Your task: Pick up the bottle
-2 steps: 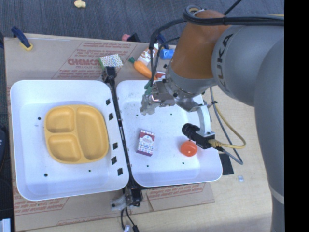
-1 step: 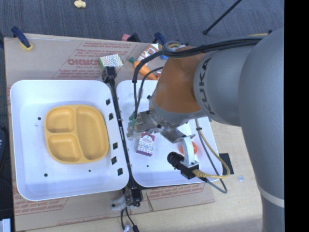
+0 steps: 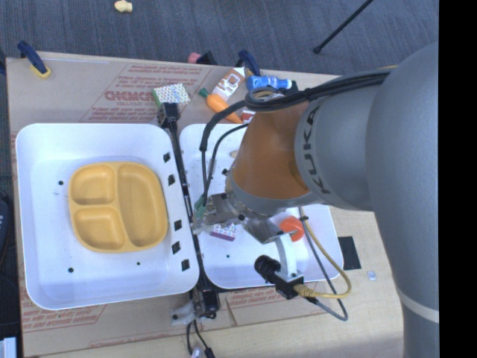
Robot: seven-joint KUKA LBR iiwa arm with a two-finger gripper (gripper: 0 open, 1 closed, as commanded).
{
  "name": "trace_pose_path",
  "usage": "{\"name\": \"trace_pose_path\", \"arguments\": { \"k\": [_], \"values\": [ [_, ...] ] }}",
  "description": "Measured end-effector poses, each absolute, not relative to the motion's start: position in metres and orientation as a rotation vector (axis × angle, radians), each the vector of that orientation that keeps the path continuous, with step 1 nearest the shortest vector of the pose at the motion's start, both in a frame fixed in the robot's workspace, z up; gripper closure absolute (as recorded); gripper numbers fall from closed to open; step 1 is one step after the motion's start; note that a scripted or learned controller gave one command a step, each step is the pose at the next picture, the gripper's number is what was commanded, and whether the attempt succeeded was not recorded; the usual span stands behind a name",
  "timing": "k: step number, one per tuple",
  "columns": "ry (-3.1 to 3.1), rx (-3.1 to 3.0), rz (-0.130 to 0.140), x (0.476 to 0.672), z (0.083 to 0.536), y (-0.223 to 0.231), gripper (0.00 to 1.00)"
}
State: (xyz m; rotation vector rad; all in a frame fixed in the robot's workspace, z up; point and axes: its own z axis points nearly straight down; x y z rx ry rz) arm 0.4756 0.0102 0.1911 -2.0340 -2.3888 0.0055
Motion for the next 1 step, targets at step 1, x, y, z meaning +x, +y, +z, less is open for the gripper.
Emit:
{"name": "trace_pose_path", "arguments": {
  "k": [1],
  "values": [
    [-2.650,-1.688,0.001,0.4770,0.2602,-0.0266,1.00]
  ]
}}
